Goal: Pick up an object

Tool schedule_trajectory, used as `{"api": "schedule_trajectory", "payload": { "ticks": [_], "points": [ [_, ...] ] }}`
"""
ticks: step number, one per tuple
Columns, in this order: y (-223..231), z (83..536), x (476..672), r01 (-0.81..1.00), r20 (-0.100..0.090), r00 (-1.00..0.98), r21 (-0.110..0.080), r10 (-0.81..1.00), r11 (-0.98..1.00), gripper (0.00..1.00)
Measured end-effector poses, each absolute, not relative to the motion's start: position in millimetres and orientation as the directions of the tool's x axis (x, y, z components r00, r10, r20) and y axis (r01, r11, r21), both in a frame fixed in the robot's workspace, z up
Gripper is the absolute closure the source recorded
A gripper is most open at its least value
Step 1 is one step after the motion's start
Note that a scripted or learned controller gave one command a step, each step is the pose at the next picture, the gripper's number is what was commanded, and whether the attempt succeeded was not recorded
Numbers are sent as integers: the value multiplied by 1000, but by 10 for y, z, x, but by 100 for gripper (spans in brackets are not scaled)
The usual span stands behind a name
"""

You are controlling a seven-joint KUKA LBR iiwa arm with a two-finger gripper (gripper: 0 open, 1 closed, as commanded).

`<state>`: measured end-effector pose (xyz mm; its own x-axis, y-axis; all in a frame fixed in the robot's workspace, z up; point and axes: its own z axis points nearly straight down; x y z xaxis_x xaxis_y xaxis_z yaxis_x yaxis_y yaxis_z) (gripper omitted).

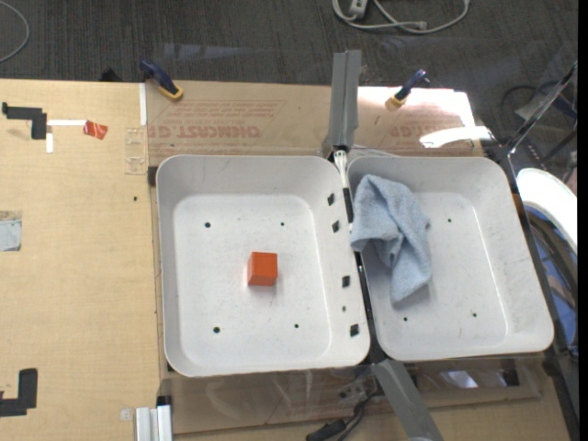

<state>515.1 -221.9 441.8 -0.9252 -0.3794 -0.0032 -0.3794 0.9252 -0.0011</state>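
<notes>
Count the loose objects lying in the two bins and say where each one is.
2. An orange block sits near the middle of the left bin. A crumpled blue-grey cloth lies against the right bin's left side; it may hide something underneath.

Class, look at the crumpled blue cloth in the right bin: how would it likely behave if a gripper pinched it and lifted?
The cloth lies in soft folds, so it is probably floppy and would drape and hang down. It looks thin, so likely light. A pinch may catch just one fold, letting the rest trail against the bin.
</notes>
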Motion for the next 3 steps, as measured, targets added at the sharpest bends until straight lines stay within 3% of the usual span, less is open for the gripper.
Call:
{"api": "schedule_trajectory", "payload": {
  "ticks": [1, 2, 3],
  "points": [
    [-2216, 4418, 5215, -662, -4, -749, -2, -662, 749, 0],
    [-2217, 4417, 5041, -882, -3, -471, -1, -882, 471, 0],
    [-2217, 4415, 4912, -969, -3, -247, -1, -969, 247, 0]
  ]
}}
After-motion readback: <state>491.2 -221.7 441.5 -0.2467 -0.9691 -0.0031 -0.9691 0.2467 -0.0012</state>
